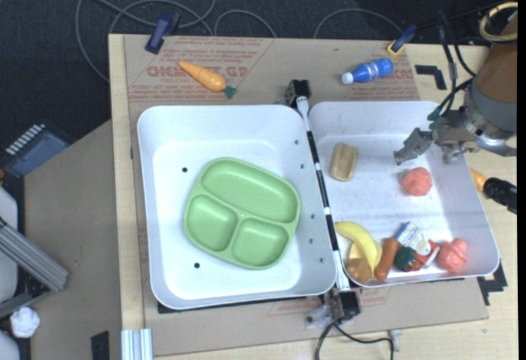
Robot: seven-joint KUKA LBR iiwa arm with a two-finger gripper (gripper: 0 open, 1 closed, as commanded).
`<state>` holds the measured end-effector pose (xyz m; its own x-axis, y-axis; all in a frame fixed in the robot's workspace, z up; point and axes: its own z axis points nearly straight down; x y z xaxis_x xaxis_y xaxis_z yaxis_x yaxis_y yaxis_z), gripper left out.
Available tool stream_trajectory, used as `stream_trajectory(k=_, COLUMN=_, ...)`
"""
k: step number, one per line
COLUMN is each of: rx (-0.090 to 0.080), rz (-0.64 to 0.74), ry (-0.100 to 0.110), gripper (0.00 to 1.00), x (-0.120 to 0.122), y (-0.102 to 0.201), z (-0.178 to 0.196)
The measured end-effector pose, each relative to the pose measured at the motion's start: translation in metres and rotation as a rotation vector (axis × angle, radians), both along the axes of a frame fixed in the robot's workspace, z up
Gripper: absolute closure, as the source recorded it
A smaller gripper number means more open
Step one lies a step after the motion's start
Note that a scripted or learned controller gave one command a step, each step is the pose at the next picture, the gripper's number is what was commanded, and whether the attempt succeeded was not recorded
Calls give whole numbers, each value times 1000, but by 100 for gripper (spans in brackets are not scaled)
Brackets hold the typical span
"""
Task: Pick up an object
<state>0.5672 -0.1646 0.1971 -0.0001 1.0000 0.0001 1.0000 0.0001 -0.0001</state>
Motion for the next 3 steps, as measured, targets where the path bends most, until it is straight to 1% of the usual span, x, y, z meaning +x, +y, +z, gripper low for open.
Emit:
stream_trajectory(k=1, rx=0, rz=-1, ry=3, gripper=0, x=5, y=-39, z=-89)
stream_trajectory(k=2, rx=1, rz=0, ry=2, gripper=0, x=-8, y=-34, z=-113)
stream_trajectory(k=3, rx=-1, rz=-1, ry=-5, gripper=100, x=-6, y=-35, z=-101)
